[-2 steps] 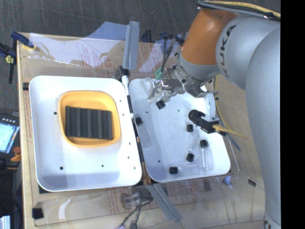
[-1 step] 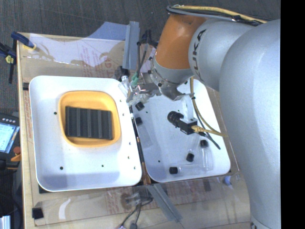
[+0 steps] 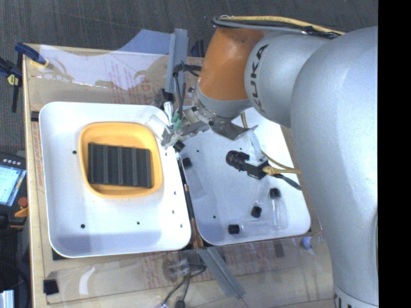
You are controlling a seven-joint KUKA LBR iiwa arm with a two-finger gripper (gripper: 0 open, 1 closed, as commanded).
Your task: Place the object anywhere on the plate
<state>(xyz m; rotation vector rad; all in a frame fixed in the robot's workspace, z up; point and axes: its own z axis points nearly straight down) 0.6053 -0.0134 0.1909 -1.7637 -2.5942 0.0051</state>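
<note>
— Yellow plate [image 3: 120, 135], dark ribbed centre: where is it sitting?
— In the left bin [image 3: 64, 226]. My gripper [image 3: 172, 131] is hovering by its right corner, over the seam with the right bin [image 3: 292, 220].
— Gripping anything?
— I cannot tell.

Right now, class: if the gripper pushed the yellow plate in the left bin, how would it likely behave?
The yellow plate lies flat and broad, so it would probably slide, not tip or roll. Its thick raised rim suggests it is stiff. The smooth left bin may let it skid.
</note>
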